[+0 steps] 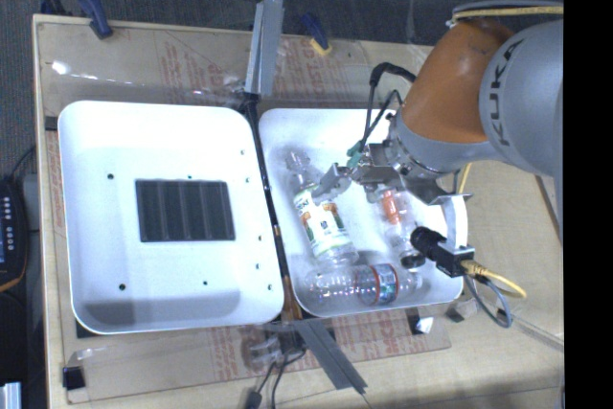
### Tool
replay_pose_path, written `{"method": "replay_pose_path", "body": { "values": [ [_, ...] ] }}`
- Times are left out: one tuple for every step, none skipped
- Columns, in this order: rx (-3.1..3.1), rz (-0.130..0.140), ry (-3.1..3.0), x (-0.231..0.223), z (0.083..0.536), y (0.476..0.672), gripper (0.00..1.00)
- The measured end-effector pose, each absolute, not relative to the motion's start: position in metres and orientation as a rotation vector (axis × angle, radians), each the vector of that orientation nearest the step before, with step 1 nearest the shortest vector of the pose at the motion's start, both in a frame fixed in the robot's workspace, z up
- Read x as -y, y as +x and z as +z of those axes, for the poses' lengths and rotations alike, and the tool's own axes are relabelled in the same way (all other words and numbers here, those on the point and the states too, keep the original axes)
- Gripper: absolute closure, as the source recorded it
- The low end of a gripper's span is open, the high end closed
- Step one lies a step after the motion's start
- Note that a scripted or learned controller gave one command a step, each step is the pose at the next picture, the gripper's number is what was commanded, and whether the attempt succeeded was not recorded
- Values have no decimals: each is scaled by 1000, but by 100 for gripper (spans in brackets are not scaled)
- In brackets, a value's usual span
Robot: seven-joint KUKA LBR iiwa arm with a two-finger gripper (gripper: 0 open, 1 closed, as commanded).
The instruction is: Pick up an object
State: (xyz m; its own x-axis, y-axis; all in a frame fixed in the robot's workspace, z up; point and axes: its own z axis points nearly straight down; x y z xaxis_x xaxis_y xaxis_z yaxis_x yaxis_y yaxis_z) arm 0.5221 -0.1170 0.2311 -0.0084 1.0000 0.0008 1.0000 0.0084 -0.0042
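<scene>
Jaws hang over the right bin; whether they are apart or together cannot be told. Beside them lies a bottle; another bottle lies below.

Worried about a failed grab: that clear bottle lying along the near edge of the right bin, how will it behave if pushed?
The clear bottle lies on its side, so it probably rolls. It looks like thin, empty plastic: likely light, slippery, easily dented. The bin wall beside it may stop it.
</scene>
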Motion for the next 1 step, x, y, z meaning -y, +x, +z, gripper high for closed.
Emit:
{"method": "replay_pose_path", "body": {
  "values": [
    [2248, 6, -2187, 130, 114, 523, 0]
  ]
}}
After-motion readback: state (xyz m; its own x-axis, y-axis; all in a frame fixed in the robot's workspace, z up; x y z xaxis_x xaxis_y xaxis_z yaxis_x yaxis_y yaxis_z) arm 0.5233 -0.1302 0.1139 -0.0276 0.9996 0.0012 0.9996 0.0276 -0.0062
